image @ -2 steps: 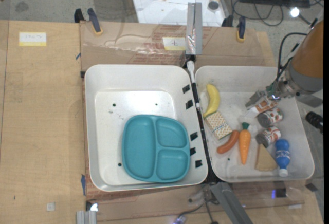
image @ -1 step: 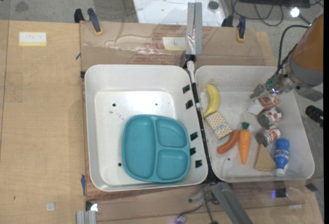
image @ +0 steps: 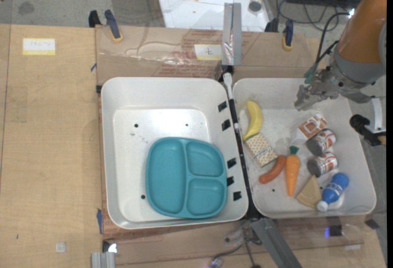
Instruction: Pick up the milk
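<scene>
My gripper (image: pixel 307 96) hangs with nothing in it, how wide I cannot tell, and the milk (image: pixel 312 125) lies just below it, touching a can (image: pixel 322 141), so a slanted descent could nudge both or grab the can.

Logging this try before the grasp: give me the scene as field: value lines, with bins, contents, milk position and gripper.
left bin: teal divided plate
right bin: banana, cracker, sausage, carrot, cheese wedge, two cans, milk carton, blue-capped bottle
milk position: far right part of the bin, next to the upper can
gripper: above the bin's far edge, just beyond the milk carton, holding nothing visible
</scene>
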Tool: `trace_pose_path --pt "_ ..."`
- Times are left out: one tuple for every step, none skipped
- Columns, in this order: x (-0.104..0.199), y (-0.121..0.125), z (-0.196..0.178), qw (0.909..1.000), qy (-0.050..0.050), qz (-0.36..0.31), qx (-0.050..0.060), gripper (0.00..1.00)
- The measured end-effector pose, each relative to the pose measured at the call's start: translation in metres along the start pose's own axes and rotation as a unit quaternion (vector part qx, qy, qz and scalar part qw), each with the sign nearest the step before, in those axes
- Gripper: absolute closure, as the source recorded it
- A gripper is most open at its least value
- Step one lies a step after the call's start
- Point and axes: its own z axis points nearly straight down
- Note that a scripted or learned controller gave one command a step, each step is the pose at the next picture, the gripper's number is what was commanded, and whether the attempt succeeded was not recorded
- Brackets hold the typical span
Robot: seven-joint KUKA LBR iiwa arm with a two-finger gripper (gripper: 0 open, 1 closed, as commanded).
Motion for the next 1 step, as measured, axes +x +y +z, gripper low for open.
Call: trace_pose_path --pt "0.0001 0.0000 0.0001 1.0000 0.000 0.000 0.000 0.00"
